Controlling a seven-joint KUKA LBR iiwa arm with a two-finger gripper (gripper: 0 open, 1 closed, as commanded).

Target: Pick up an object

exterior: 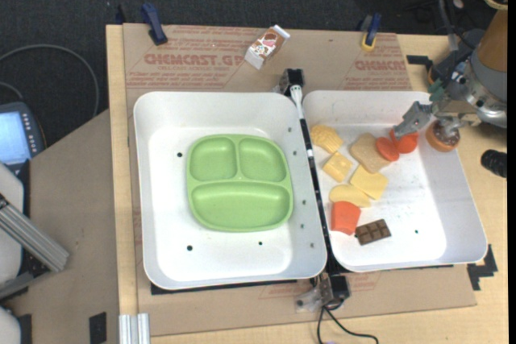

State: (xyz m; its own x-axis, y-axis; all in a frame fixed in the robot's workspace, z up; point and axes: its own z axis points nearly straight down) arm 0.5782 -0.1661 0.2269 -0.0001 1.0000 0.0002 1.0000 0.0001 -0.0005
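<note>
The right bin (451,230) holds several toy foods. Among them are yellow pieces (326,138) (338,166) (369,184), a tan slice (369,151), an orange-red block (345,216) and a brown chocolate bar (372,232). A red piece (401,146) lies near the bin's far right corner. My gripper (427,125) hangs over that corner, reaching in from the right. It is open, with one grey finger (412,119) just above the red piece. A brown-orange round piece (442,138) sits by the other finger at the bin's rim. Nothing is between the fingers.
The left bin (161,238) holds a green divided plate (239,181). A small carton (266,46) lies on the board behind the bins. Blue clamps (153,24) (369,32) grip the board's far edge. A black divider bar (305,141) runs between the bins.
</note>
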